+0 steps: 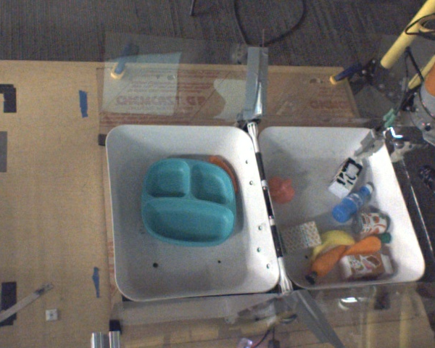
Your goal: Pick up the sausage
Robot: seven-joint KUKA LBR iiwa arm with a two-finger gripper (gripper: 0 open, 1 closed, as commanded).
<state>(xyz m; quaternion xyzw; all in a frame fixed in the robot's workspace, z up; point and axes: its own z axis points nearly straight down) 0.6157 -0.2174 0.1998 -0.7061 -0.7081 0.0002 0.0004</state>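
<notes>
Where the arm (429,85) reaches in from the right, its gripper (373,143) is seen over the far right corner of the right bin (304,145), just above a black-and-white patterned box (346,174). Whether the gripper is spread or closed cannot be told, as it is small and blurred; nothing is seen held in it.

What is taken to be the sausage (328,261), an elongated orange-brown piece, is found lying in the near part of the right bin, well apart from the gripper. It is set at a slant, with its lower end towards the near left corner. A yellow item (333,238) is pressed against its far side, and an orange, carrot-like piece (367,245) with a green tip is laid just to its right. A red-and-white carton (366,267) is placed against the near wall beside it.

A blue bottle (351,203) and a small can (370,223) are seen between the patterned box and this cluster. A checkered packet (303,234) is laid to the left of the yellow item, and a salmon-coloured round object (280,188) is set near the left wall.

The left bin (127,267) is occupied by a teal divided plate (188,201), behind which an orange object (222,164) is partly hidden.
</notes>
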